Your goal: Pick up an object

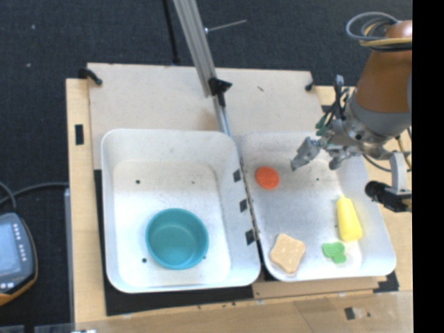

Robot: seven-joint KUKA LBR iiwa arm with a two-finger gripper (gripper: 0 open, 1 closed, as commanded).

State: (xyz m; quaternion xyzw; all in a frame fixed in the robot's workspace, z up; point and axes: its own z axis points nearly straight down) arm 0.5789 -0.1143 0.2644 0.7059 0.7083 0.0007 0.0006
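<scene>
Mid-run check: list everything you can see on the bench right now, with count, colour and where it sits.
bowl: one, teal, left bin, near front
ball: one, orange, right bin, near its left wall
corn: one, yellow, right bin, right side
cracker: one, tan, right bin, front edge
green piece: one, green, right bin, front, between cracker and corn
bins: two, white, side by side on bench
pole: one, grey metal, slanting up from between the bins
handset: one, grey and orange, off the bench at left
arm: one, grey with orange band, from right
pincer: one, grey, above right bin's back, right of ball, holding nothing
</scene>
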